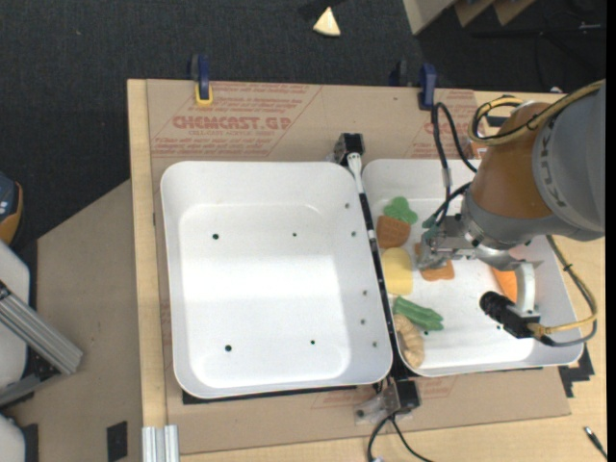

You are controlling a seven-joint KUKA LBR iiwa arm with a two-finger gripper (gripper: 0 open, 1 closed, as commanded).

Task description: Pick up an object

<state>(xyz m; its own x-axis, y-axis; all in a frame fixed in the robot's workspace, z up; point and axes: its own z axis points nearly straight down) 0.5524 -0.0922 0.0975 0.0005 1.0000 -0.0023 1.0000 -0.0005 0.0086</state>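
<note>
1. Nearest the camera, at the desk's (pixel 241 422) front edge: a black clamp with cable (pixel 390 404) at the seam between the two bins.
2. Left bin (pixel 183 287): white, shallow, its floor marked by four small dark dots.
3. Right bin (pixel 462 354): white, touching the left bin along a dark seam; it carries the objects.
4. Objects along the right bin's left side, from front to back: a tan piece (pixel 410 340); a green leafy piece (pixel 420 313) just behind it; a pale yellow block (pixel 397 271); a brown-orange piece (pixel 392 230); a green piece (pixel 400 209) at the back.
5. Orange carrot-like piece (pixel 507 282): right part of the same bin, beside a black fitting.
6. Tool (pixel 435 255): lowered into the right bin, directly over a small orange object (pixel 440 272), just right of the yellow block; whether its fingers are spread or pressed together cannot be told.
7. Arm (pixel 549 176): grey, with an orange band, reaching in from the right.
</note>
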